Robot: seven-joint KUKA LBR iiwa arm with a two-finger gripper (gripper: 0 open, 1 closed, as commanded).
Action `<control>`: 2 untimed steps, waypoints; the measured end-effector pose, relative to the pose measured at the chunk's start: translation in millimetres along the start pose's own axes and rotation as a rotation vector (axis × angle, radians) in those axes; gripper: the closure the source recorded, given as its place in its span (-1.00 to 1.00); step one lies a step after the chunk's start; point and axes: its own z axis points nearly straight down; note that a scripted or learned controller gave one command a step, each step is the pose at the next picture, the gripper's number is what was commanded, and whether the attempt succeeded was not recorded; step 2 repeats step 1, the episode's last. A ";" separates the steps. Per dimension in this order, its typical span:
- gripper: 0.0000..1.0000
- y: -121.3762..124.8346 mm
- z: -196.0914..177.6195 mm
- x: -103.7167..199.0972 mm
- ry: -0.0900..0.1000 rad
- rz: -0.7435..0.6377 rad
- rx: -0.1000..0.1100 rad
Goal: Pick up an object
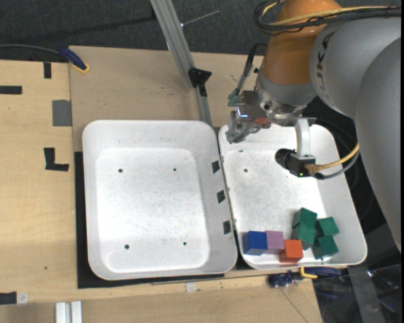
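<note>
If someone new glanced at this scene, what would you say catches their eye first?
Probably the bulky grey arm with its orange band, looming over the far end of the right bin. Next, the coloured blocks huddled in that bin's near corner: blue, lilac, orange and several green ones.

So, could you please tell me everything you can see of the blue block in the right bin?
The small blue cube-shaped block looks solid and matte. It sits flat near the front edge of the shallow white right bin, at the left end of a row, touching a pale purple block on its right.
</note>
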 end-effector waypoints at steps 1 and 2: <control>1.00 -4.1 2.2 60.6 0.001 -0.002 0.000; 1.00 -4.1 2.2 60.6 0.001 -0.002 0.000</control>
